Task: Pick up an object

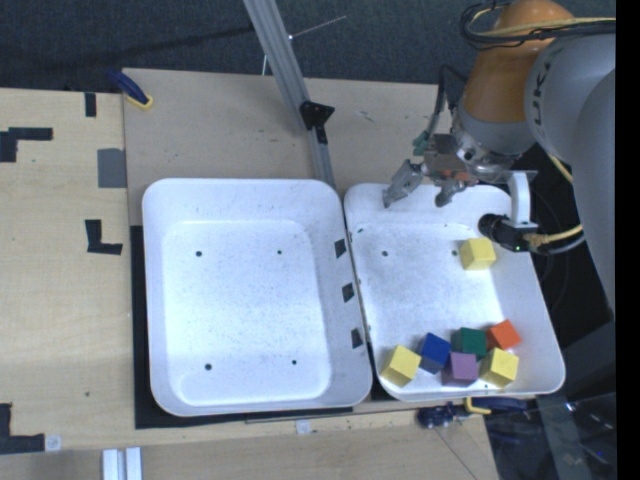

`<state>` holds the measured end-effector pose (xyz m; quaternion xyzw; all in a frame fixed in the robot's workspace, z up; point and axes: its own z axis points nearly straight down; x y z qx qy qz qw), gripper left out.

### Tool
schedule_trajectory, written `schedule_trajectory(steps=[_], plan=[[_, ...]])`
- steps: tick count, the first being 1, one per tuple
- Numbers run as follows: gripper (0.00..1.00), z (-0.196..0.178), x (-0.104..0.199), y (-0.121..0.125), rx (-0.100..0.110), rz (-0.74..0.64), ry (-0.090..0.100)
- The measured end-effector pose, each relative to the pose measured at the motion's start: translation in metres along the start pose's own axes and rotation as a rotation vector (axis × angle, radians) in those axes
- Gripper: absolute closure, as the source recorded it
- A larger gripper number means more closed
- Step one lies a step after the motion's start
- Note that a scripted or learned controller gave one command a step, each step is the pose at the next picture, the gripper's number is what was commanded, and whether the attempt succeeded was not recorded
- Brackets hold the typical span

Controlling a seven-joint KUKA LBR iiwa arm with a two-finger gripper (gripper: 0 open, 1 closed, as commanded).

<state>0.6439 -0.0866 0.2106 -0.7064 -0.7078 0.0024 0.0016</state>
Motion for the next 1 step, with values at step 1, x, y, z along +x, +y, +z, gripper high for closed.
schedule_trajectory(steps=[1], plan=[[0.0,0.0627,-0.004,0.0032,0.002,0.001,0.0]])
